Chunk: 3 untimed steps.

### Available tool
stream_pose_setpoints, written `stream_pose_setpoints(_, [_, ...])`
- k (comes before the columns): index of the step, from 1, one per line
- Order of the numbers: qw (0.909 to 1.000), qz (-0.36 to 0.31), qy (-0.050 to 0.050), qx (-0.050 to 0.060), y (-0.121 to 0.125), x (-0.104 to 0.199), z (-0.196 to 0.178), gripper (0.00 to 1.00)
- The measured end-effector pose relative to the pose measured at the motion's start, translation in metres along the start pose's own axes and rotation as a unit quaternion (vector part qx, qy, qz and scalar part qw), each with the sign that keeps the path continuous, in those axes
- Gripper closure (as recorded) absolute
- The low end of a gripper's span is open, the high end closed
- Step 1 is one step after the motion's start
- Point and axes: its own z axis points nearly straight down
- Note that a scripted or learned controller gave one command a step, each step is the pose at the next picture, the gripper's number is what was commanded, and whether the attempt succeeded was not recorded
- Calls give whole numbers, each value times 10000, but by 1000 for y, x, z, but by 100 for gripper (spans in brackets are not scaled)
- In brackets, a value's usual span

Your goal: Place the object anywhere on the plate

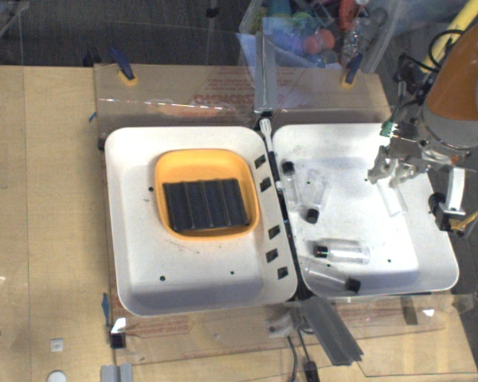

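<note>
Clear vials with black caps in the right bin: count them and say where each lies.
4 that I can make out: one vial left of centre, one lower down, one at the front edge, one below the hand. Glare may hide more.

Two white bins sitting on the wooden bench (40, 213)

We are seeing the left bin (135, 277) lying just beside the right bin (430, 269), touching it along the middle divider; both are resting directly on the bench.

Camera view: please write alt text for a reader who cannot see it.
A robot gripper hovers over the right white bin, where small clear vials with black caps lie scattered. In the left bin sits a yellow plate bearing a dark ridged block.
</note>
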Motion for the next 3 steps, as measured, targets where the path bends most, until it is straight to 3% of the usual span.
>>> stream_pose_setpoints(1, [9987,-501,-5,-10,50,0,-1,100])
stream_pose_setpoints(3, [9886,-1508,-7,-24,61,25,-53,100])
